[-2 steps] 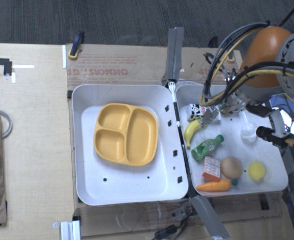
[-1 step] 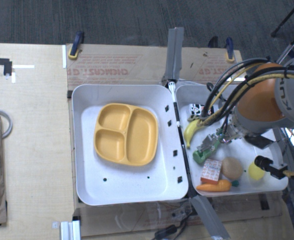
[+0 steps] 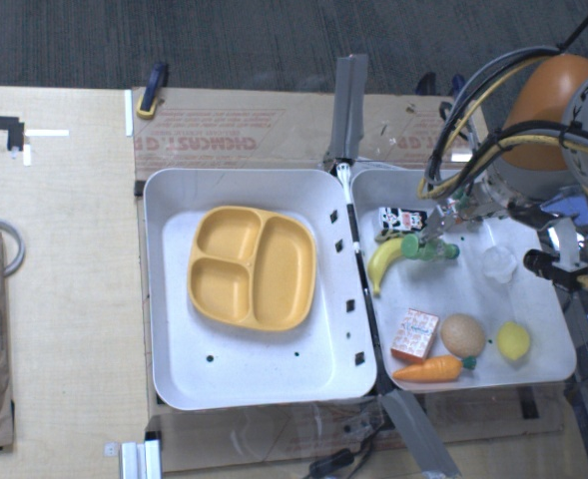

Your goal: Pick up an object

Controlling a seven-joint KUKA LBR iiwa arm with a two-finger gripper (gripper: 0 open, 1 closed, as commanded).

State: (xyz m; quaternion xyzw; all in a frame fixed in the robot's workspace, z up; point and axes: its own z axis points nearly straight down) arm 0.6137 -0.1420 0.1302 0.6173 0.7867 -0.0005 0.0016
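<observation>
While the arm (image 3: pixel 548 118) reaches in from the right, we note its gripper (image 3: pixel 441 230) low in the right bin (image 3: pixel 548 367), at a green object (image 3: pixel 431 249) beside the banana (image 3: pixel 381 261); contact unclear, and we cannot tell how the jaws stand. Front of bin: orange carton (image 3: pixel 414 334), brown ball (image 3: pixel 462 335), carrot (image 3: pixel 429 370), lemon (image 3: pixel 513 341). Left bin (image 3: pixel 174 367): yellow divided plate (image 3: pixel 253 266).

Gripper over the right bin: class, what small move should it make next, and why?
Probably a short descent. The gripper sits just above the green object lying beside the banana in the right bin, and nothing is visibly held yet, so lowering around that object seems the likeliest way to a grasp.
</observation>
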